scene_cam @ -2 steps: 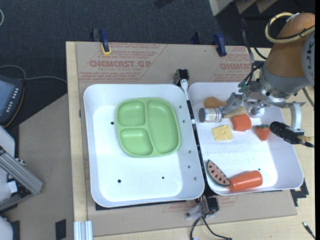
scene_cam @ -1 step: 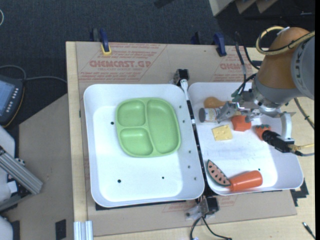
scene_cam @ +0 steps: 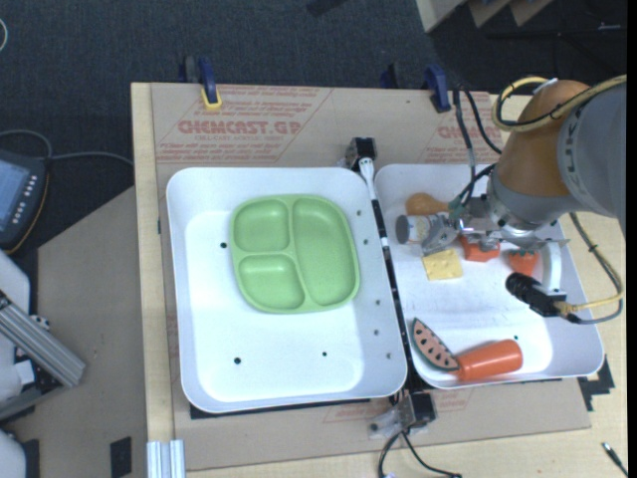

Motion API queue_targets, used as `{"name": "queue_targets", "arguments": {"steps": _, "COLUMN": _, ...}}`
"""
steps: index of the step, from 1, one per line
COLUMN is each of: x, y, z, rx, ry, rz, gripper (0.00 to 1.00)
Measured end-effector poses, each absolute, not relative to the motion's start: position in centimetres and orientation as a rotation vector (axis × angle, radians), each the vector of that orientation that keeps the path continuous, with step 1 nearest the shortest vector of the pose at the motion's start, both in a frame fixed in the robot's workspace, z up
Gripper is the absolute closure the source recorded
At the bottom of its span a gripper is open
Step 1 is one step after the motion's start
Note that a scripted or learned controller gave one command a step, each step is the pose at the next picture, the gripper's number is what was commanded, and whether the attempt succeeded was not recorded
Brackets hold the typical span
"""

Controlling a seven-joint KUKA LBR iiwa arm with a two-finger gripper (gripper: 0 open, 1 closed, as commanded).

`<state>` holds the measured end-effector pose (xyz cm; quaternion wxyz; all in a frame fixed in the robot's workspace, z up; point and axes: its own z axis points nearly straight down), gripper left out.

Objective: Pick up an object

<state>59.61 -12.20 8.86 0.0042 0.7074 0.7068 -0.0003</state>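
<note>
Candidate objects all sit in the right bin (scene_cam: 577, 352), right-centre of frame: yellow cheese-like wedge (scene_cam: 443, 265) just below the hand (scene_cam: 450, 235), brownish round item (scene_cam: 424, 204) above it near the bin's upper-left corner, small red-orange pieces (scene_cam: 482, 251) and (scene_cam: 524, 262) tucked under the wrist, watermelon slice (scene_cam: 434, 345) and orange carrot-like piece (scene_cam: 490, 358) lower down, touching or nearly so at the bin's bottom edge. Hand is low over the cluster at the top of that bin, pointing toward frame left; whether it's open, closed or gripping anything I cannot tell, since the wrist and cabling cover the business end. Likely target is the yellow wedge or the red piece next to it, judging by where the hand sits, but that's a guess. Arm (scene_cam: 557, 157) comes in from the right, so it hangs over the right bin's upper half and hides part of the contents. Black cable (scene_cam: 535, 295) droops off the wrist across the bin, a snag risk near the red pieces. Left bin (scene_cam: 194, 297), centre-left of frame, carries just a green divided plate (scene_cam: 297, 252), flat, well apart from the action; probably the drop side. Both bins sit edge to edge on the board-covered counter (scene_cam: 149, 217), clamped at the top with blue clips (scene_cam: 208, 76) so nothing shifts under contact.
</note>
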Motion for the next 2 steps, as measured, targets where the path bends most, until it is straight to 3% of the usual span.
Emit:
{"name": "queue_targets", "arguments": {"steps": 1, "x": 59.8, "y": -12.2, "z": 10.3, "rx": 2.214, "ry": 2.210, "rz": 0.006, "gripper": 1.00}}
{"name": "queue_targets", "arguments": {"steps": 2, "x": 59.2, "y": -12.6, "z": 16.4, "rx": 2.218, "ry": 2.216, "rz": 0.005, "gripper": 1.00}}
